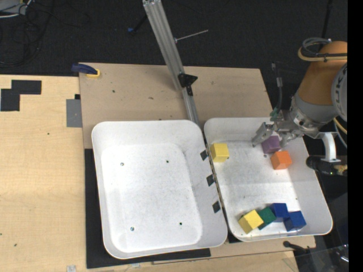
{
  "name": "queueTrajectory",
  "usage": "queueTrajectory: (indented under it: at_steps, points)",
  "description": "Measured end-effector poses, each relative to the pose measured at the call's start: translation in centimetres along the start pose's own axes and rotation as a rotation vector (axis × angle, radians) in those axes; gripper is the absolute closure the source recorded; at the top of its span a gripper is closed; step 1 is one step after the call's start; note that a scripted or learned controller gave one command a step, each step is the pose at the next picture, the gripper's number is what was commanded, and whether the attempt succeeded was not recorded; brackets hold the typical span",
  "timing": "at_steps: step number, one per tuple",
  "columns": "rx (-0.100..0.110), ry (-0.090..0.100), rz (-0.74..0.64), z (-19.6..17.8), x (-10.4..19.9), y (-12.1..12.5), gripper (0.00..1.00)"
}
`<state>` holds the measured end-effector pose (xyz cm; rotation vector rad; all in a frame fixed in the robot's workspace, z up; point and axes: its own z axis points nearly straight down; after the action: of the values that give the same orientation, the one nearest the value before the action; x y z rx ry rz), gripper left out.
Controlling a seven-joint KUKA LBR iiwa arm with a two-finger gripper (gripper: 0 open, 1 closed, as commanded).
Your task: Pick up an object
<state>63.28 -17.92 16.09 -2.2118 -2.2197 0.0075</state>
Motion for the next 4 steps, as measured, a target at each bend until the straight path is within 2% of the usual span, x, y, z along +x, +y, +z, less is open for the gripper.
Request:
queueTrajectory:
  at_steps: [1,2,3,4]
  points:
    - [-0.009,-0.006,-0.002,4.1,-0.3,0.9,0.0]
    - [-0.022,-0.007,0.0,4.1,-0.4,1.2,0.0]
    - [-0.022,-0.009,-0.002,3.3,-0.5,1.2,1.0]
    - [-0.014,-0.003,0.0,-2.6,0.2,1.8,1.0]
